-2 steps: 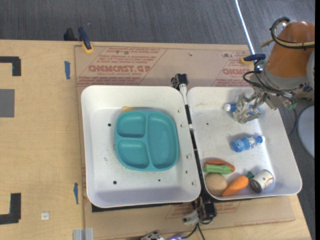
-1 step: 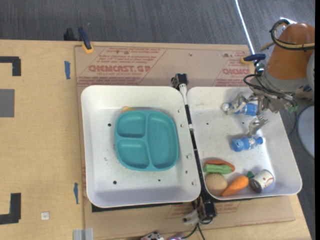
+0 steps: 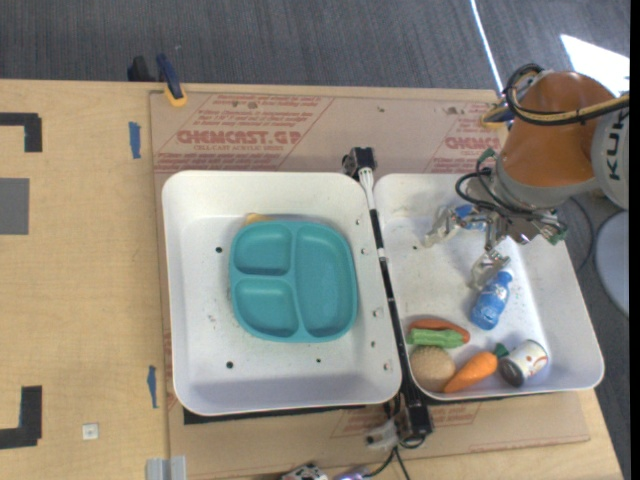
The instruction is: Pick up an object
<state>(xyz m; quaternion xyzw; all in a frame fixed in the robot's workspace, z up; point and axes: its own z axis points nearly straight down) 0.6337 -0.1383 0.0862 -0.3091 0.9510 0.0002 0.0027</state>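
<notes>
Toy carrot (image 3: 473, 370), tin (image 3: 525, 360), "CHEMCAST" board (image 3: 240, 136)

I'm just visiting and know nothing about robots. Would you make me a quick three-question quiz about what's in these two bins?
1. True or false: the teal divided plate lies in the left bin.
2. What lies directly below the claw? A) blue bottle B) carrot C) tin can
3. Fill in: the carrot sits in the ___ bin.

Key: 1 true; 2 A; 3 right.
</notes>
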